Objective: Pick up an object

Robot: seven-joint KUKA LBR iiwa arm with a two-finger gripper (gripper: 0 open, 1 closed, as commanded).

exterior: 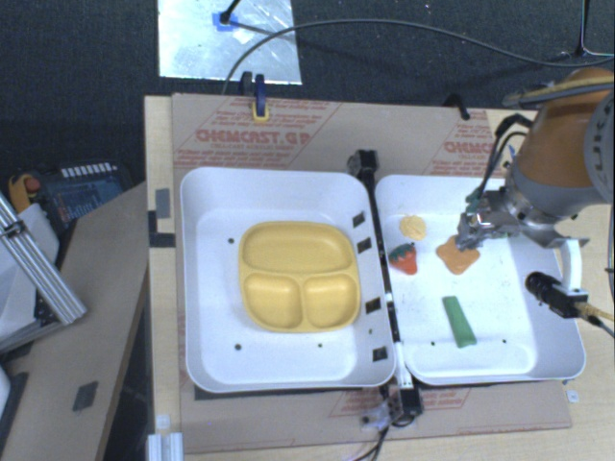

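Orange toy piece [457, 255] in right bin [500, 353], pincer [471, 234] directly above it.
Pincer grip state cannot be told; green block [458, 321], strawberry [405, 257] nearby; yellow tray [297, 275] in left bin [207, 257].

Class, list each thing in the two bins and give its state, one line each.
Yellow tray: flat in left bin, compartments bare.
Orange piece: flat in right bin, under the gripper.
Strawberry: on its side.
Green block: lying flat, untouched.
Pale yellow piece: lying apart.
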